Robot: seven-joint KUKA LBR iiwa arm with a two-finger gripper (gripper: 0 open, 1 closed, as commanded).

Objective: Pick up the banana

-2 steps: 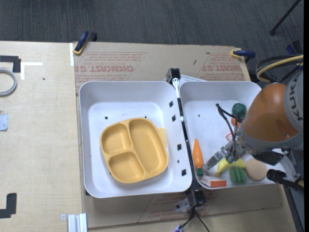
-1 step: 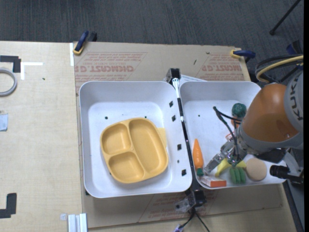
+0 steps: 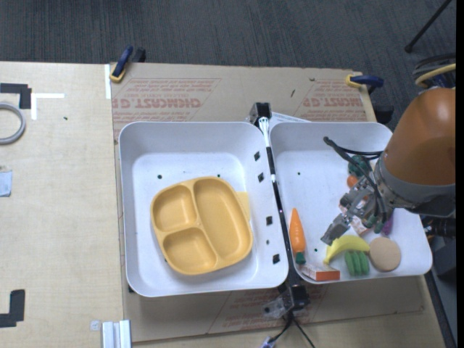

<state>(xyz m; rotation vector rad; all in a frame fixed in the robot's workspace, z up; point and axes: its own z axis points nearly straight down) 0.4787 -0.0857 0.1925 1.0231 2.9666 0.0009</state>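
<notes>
Crowded near corner, open floor farther back

The right bin's (image 3: pixel 312 133) far-left floor lies bare. Its near corner is packed: the banana (image 3: pixel 346 245) touches a green vegetable (image 3: pixel 356 262), with a tan round piece (image 3: pixel 385 254) just beside, a carrot (image 3: pixel 296 230) to the left, and the gripper (image 3: pixel 342 227) directly above.

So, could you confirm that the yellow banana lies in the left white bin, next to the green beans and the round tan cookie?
Not quite: the camera view shows the yellow banana in the right white bin, not the left. It does lie next to the green beans and the round tan cookie.
</notes>
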